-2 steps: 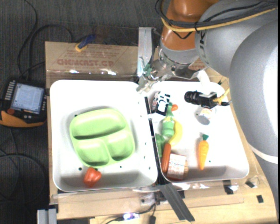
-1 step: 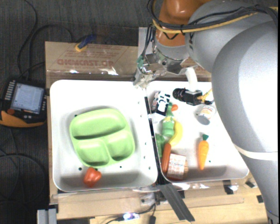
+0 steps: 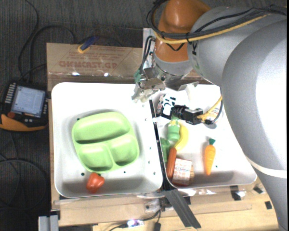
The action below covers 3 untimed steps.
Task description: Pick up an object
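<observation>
Nearest you, right white bin (image 3: pixel 241 170): red sausage (image 3: pixel 171 160), orange plastic carrot (image 3: pixel 209 157) lying lengthwise near-to-far, green-and-yellow toy (image 3: pixel 176 132). Farther, the metal two-finger gripper (image 3: pixel 145 86) hangs over the bins' divider; its opening you cannot tell; the carrot lies nearward and right

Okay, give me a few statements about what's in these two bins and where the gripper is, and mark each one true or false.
1. The green tray lies in the left bin. True.
2. The carrot lies on the green tray. False: it lies in the right bin.
3. The red pepper sits in the left bin, near its front edge. True.
4. The gripper hangs over the carrot. False: it is near the back of the bins, about where they meet.
5. The sausage lies in the right bin. True.
</observation>
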Each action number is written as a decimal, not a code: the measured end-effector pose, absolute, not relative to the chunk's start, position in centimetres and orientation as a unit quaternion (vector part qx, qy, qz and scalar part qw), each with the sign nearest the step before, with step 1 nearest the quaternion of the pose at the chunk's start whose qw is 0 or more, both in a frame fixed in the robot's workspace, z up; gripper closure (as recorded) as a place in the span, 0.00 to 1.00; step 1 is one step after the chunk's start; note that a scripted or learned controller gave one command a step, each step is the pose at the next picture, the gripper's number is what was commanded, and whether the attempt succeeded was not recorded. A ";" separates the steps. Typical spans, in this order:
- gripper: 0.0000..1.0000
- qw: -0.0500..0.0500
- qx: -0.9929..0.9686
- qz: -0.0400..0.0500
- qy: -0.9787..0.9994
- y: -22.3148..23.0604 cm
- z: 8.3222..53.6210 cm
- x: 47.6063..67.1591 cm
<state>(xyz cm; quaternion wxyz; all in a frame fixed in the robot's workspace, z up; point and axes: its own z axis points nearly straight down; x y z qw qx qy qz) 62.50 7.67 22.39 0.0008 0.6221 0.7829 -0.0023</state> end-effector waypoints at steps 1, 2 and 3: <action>1.00 0.001 0.672 -0.002 0.741 2.4 22.3 66.8; 1.00 0.000 0.677 -0.002 0.736 7.0 22.4 62.5; 1.00 0.001 0.632 -0.002 0.775 2.8 21.6 66.8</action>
